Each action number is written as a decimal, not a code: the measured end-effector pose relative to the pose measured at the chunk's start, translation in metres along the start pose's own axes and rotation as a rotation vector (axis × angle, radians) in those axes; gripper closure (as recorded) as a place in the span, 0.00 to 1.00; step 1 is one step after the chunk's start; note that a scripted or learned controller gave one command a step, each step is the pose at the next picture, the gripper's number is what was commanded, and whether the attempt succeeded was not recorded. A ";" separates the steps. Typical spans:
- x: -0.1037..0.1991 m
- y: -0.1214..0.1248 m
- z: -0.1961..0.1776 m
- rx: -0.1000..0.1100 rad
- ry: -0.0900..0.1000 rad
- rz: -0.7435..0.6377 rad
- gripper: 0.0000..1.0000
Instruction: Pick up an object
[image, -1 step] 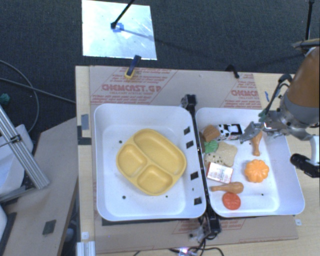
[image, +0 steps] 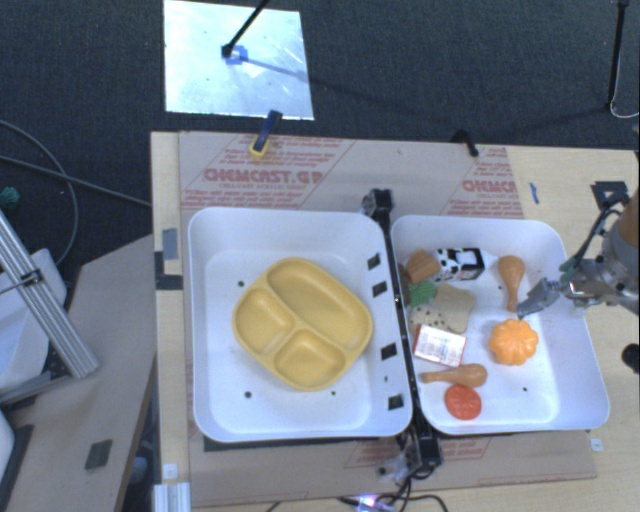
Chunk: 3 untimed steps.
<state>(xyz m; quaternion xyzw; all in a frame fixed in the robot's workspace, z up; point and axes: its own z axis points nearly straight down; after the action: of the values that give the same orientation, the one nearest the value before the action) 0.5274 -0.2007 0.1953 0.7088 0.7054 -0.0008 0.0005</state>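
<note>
Overhead, a pale wooden tabletop (image: 330, 165) lined with printed cardboard sits above dark carpet and carries two shallow white plastic bins: the left bin (image: 205, 300) holds a glossy yellow three-compartment plate (image: 302, 322). Toy food crowds the right bin (image: 575, 390), including a ribbed orange plastic pumpkin (image: 513, 341) and a flat red disc (image: 462, 402). The grey metal gripper (image: 535, 300) hangs just above the pumpkin; whether its jaws are open cannot be told.
</note>
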 end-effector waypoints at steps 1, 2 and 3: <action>0.108 -0.031 0.099 0.007 0.009 -0.015 0.00; 0.102 -0.027 0.083 -0.004 0.002 -0.008 1.00; 0.102 -0.027 0.083 -0.004 0.002 -0.008 0.00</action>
<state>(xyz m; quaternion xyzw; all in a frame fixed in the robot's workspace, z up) 0.5005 -0.0991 0.1118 0.7061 0.7081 0.0014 0.0011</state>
